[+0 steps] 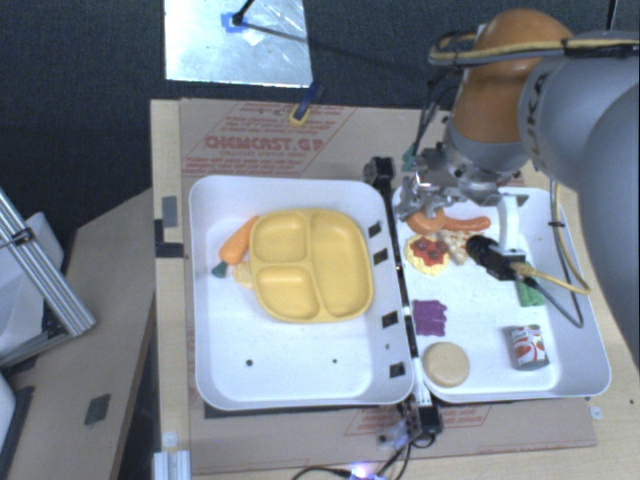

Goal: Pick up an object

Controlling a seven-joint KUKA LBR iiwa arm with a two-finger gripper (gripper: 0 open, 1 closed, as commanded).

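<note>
Claw set low at left end of sausage, probably lining up a grasp; open or closed, cannot tell; pizza just beside sausage, may crowd the grip.

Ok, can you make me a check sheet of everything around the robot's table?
Surface: left bin and right bin, white, side by side on brown cardboard.
Job's things: in the right bin, hot dog, pizza slice, purple piece, round tan bun, small can.
Clutter: yellow divided plate with a carrot beside it, in the left bin.
Grippers: gripper low over the right bin's far end, next to the hot dog.
Cables: thin wires at the bench's near edge.
Surroundings: shiny metal sheet behind; metal frame at left.
</note>
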